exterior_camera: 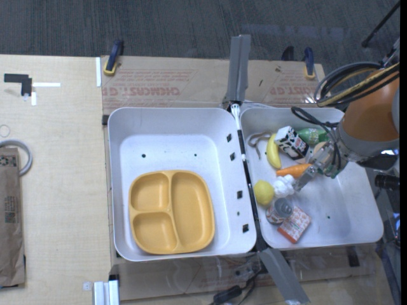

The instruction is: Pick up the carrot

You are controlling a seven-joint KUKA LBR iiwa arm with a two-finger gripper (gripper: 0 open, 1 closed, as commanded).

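A bench seen from above, with two white bins side by side. The left bin (127,138) holds a yellow tray (172,211) with three compartments, set toward the bin's near-left corner, with bare floor behind it. A divider (238,138) separates it from the right bin (343,221). Just right of the divider lie a banana (273,152) and, nearer the camera, a lemon (263,192). The carrot (294,169) lies right of the banana, pointing at the gripper (313,173), whose tip is beside the carrot's right end (whether the fingers are spread or closed cannot be made out). Right of the gripper, the bin floor is open to its edge.
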